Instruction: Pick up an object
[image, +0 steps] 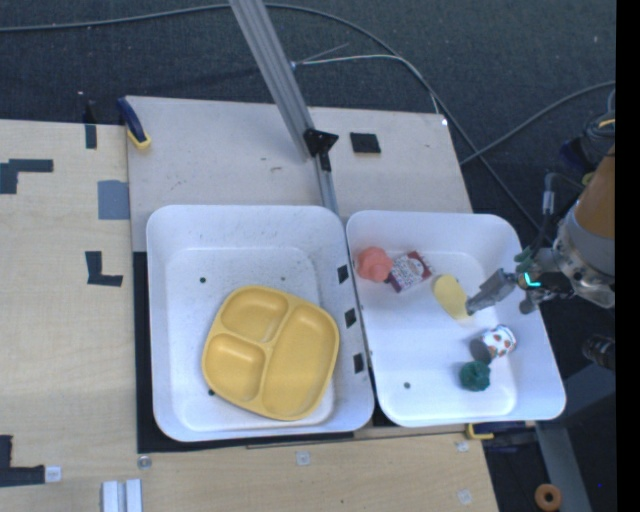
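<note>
Left bin (170, 300): yellow divided tray (270, 350), three compartments, lying toward the bin's 6 o'clock rim; bare floor at 12 o'clock.

Right bin (430, 400): pink lump (374, 263) at 11 o'clock, touching a red-and-white packet (409, 270); yellow oblong object (450, 296) near centre; white-and-red ball (497, 342) and green lump (475, 375) at 4 o'clock, just beside each other. Open floor at 7 o'clock.

Gripper (490, 293): over the right bin's 3 o'clock rim, tip just beside the yellow oblong object at its 3 o'clock. Whether the fingers are apart or together cannot be told.
</note>
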